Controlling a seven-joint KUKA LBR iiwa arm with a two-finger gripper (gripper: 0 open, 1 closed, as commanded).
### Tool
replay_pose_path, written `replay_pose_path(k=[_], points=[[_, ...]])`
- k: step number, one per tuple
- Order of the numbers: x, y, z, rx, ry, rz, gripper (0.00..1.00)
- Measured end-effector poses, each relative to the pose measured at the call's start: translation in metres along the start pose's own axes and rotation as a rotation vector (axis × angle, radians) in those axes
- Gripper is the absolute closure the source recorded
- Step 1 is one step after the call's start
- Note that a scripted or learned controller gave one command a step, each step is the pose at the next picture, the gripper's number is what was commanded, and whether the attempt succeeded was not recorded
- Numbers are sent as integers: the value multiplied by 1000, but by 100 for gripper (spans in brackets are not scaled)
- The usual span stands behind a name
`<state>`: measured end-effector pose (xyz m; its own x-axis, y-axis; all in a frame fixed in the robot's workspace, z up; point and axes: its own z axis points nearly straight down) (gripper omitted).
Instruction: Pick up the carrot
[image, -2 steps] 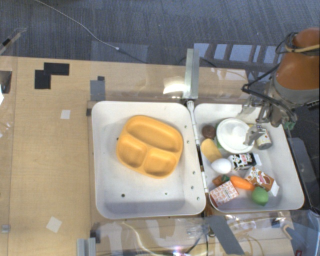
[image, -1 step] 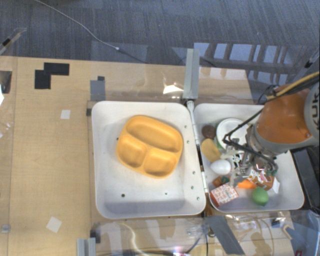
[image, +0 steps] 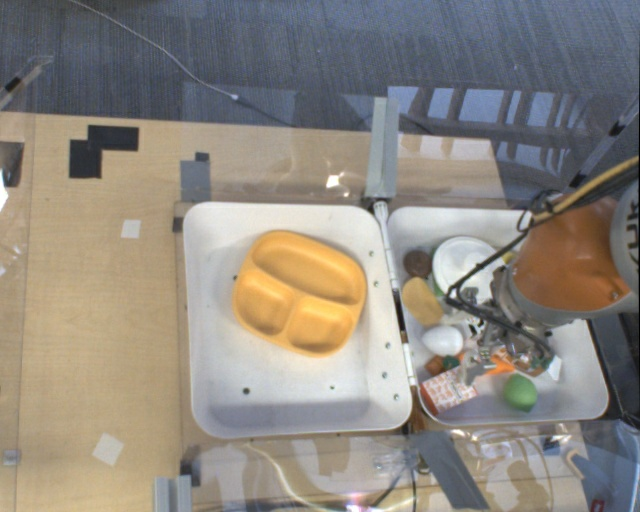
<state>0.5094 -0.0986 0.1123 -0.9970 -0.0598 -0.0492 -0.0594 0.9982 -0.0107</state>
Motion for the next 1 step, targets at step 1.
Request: replay_pose_path(k=[1], points=[[-10, -19, 10, -2, 13, 199, 0]])
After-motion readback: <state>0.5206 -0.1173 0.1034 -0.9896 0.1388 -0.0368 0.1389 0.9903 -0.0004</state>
